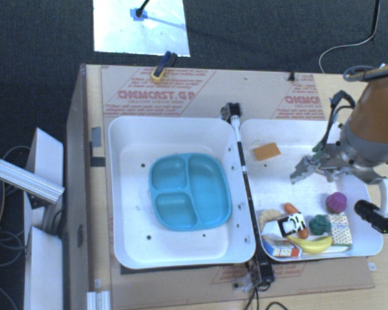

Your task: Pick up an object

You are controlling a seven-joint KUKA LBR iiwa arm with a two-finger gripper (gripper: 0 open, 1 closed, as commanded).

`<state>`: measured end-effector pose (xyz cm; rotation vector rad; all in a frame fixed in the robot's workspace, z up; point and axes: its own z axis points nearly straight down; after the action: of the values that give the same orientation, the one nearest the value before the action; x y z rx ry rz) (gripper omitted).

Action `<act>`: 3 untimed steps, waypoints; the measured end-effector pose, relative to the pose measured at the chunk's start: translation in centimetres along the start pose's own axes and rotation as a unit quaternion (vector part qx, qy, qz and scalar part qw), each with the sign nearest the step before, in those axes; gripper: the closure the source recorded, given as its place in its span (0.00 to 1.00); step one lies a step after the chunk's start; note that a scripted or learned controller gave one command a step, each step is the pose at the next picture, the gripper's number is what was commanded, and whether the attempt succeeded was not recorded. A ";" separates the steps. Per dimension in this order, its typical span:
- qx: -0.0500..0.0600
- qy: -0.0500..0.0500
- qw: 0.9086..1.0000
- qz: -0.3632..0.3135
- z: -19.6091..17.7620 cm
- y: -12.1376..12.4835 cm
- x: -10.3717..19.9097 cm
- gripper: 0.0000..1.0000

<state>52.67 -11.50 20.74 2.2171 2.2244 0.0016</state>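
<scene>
My claw (302, 171) hangs wide open over the right bin (281, 129), holding nothing. The purple ball (336, 202) sits just beside it, near the banana (313, 244). It looks light and squishy, so I would pinch its round middle.

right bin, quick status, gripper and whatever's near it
Gripper over bare floor of right bin, nothing between fingers. Purple ball, banana, orange slab untouched. No obstruction near gripper.
</scene>
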 end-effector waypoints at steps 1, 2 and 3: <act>-0.005 -0.002 1.000 0.002 11.0 -2.9 0.9 0.00; -0.005 -0.001 1.000 0.001 10.1 -2.9 1.0 1.00; -0.002 0.000 1.000 0.000 2.2 4.8 4.0 1.00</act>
<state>57.47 -7.52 18.55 2.2144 2.2234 0.0054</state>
